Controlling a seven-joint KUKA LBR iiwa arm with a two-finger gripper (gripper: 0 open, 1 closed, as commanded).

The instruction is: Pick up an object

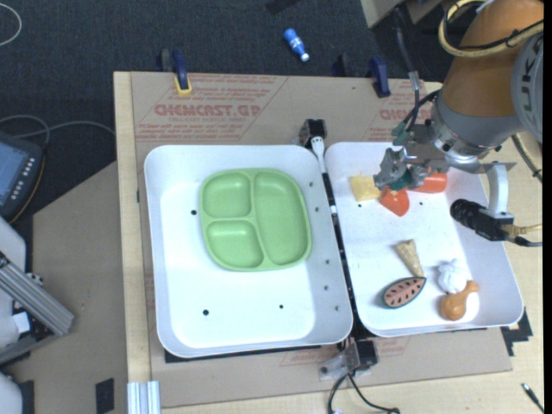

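Hovering: tool (397, 179) over red obj (396, 201), right bin (483, 313).

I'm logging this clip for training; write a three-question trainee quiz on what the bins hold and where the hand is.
1. True or false: the green tray lies in the left bin.
2. The hand hovers over which bin? A) left B) right
3. Fill in: the cone lies just above the ____ near the right bin's front edge.

Key: 1 true. 2 B, near the yellow block and the red piece. 3 the brown oval, left of the drumstick.
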